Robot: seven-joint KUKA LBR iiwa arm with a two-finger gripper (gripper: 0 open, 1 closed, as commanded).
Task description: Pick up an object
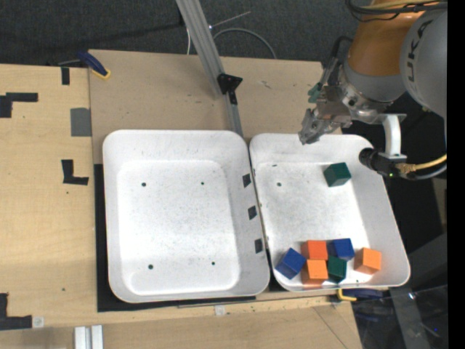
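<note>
- Camera view: gripper [311,135] hangs over the right bin's [378,195] far rim; whether it is wide or narrow, I cannot tell.
- Green cube [336,174] lies apart, just right and nearer the camera.

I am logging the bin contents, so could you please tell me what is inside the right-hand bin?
The right-hand bin holds a lone green cube near its far end and a cluster of blue, orange and green cubes at its near edge. Anything lying beneath that cluster is covered.
</note>
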